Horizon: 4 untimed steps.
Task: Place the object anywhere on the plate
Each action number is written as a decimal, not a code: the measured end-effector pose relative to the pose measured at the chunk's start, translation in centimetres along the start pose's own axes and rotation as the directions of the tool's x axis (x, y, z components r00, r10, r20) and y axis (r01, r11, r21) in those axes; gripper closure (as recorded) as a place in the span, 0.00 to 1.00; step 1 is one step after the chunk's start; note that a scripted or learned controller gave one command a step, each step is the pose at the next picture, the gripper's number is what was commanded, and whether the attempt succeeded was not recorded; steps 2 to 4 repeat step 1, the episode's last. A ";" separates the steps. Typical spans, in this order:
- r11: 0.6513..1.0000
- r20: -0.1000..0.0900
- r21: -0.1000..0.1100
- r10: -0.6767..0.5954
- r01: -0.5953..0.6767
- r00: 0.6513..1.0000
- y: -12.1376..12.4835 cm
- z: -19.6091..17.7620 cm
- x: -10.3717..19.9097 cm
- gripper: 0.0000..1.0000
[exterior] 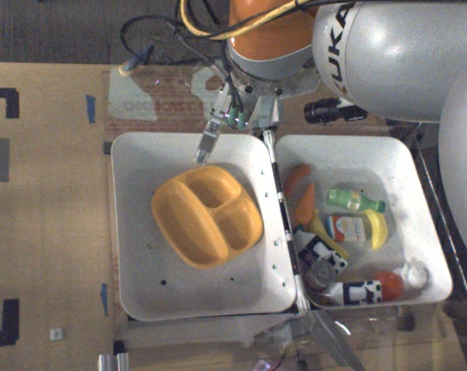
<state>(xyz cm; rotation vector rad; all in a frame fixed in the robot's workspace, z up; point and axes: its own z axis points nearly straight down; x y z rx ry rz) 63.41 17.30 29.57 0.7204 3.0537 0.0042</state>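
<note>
Fingers (206,147) of mine are hovering over the left white bin's (133,230) far edge; I cannot tell their spread. Nothing is sitting on the yellow three-compartment plastic plate (206,215).

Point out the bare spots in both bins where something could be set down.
Left bin: bare floor left of and below the yellow plate; the plate's three wells are bare too. The gripper hangs at its top edge. Right bin: bare strip along the top; the lower part is crowded with toys.

Glossy plastic plate (207,216), smooth white bins (133,230)
</note>
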 end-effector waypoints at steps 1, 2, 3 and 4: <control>0.997 -0.005 0.003 -0.082 0.082 0.997 1.4 9.6 1.9 0.00; 0.997 -0.005 0.003 -0.082 0.082 0.997 1.4 9.6 1.9 0.00; 0.997 -0.005 0.003 -0.082 0.082 0.997 1.4 9.6 1.9 0.00; 0.997 -0.005 0.003 -0.082 0.082 0.997 1.4 9.6 1.9 0.00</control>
